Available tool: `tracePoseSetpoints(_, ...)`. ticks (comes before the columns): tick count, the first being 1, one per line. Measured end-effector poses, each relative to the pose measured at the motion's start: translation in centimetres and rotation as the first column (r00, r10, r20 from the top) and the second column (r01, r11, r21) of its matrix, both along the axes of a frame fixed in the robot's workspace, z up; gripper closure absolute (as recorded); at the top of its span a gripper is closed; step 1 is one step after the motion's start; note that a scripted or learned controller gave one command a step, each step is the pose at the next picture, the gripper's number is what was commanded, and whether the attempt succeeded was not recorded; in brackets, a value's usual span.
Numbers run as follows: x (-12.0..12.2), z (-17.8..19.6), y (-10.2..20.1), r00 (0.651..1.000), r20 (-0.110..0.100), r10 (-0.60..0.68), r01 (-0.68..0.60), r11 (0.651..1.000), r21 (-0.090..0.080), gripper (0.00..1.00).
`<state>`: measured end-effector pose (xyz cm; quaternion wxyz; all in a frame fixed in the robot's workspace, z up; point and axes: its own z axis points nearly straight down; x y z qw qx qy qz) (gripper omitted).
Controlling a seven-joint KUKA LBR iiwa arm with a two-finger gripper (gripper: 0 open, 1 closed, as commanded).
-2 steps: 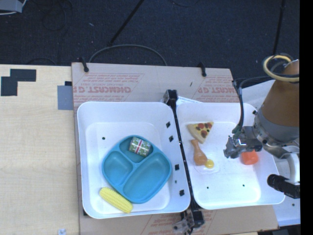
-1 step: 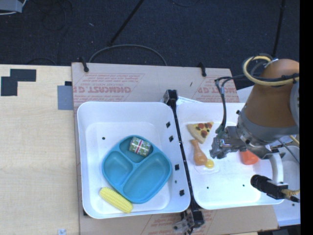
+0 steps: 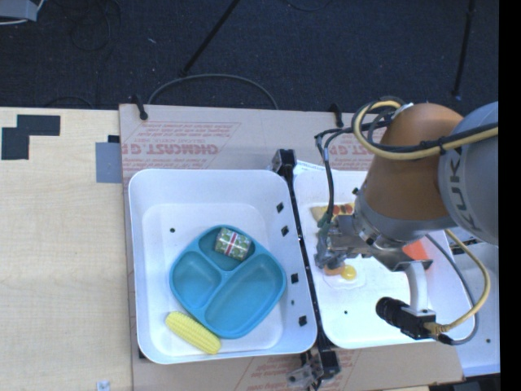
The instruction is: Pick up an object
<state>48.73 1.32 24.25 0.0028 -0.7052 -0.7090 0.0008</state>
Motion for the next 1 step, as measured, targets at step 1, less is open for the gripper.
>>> tracePoseSetpoints(1,0.13,-1.62,5.23,1.0,-0.002,-0.001,0.001,1.0,-0.002,1.0)
